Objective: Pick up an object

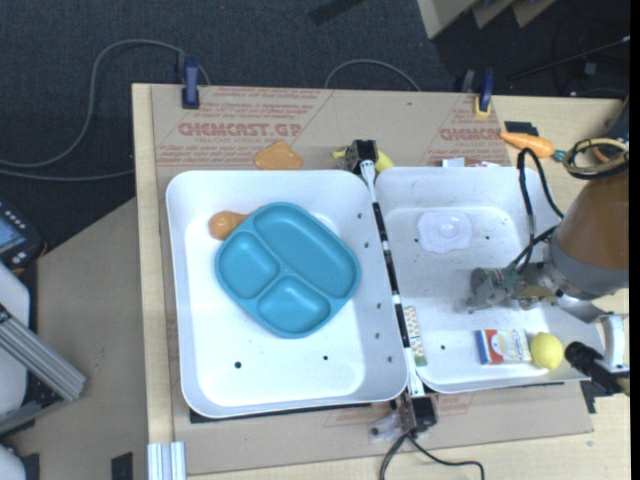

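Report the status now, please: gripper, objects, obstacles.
Gripper low inside right white bin, finger state unclear. Small yellow ball and flat red-white-blue packet lie apart, ungrasped. Nothing blocking.

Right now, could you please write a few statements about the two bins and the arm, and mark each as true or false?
1. The blue divided plate lies in the left bin. True.
2. The yellow lemon sits in the left bin. False: it is in the right bin, near its front edge.
3. A small red, white and blue packet lies beside the lemon. True.
4. The gripper is over the left bin. False: it is over the right bin.
5. An orange object peeks out beside the plate. True.
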